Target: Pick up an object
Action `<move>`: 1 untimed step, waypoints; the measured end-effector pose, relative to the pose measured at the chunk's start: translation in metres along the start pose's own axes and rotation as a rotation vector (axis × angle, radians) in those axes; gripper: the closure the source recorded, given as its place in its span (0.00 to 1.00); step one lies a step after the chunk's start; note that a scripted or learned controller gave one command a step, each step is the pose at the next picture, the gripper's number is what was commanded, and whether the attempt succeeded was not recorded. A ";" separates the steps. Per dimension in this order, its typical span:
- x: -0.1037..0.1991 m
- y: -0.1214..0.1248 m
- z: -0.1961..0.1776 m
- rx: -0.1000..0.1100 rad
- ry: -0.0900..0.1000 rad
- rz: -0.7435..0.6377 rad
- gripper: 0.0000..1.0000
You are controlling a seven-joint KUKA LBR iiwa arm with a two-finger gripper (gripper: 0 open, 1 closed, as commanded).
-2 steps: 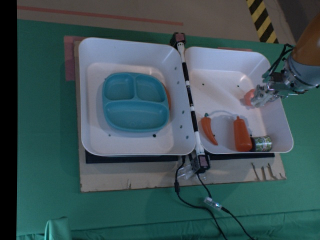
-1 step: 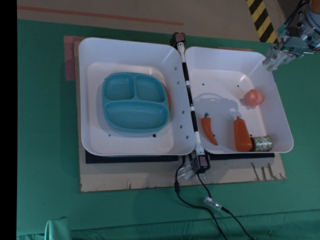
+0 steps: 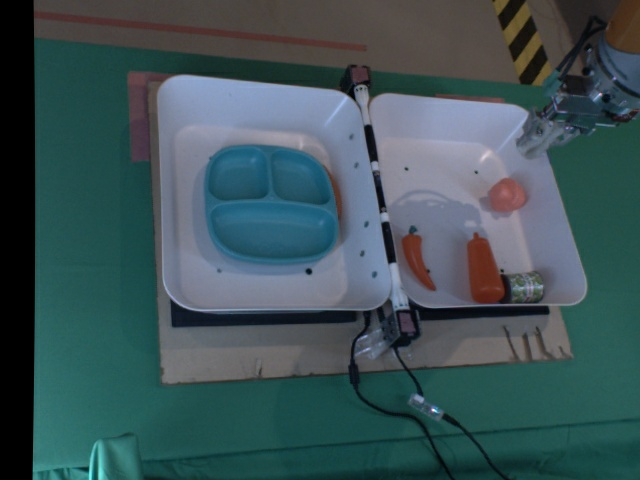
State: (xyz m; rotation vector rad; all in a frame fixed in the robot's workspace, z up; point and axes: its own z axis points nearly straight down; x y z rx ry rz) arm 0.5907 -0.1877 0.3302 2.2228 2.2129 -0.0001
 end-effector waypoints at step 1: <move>0.003 -0.003 0.005 0.000 0.000 0.000 1.00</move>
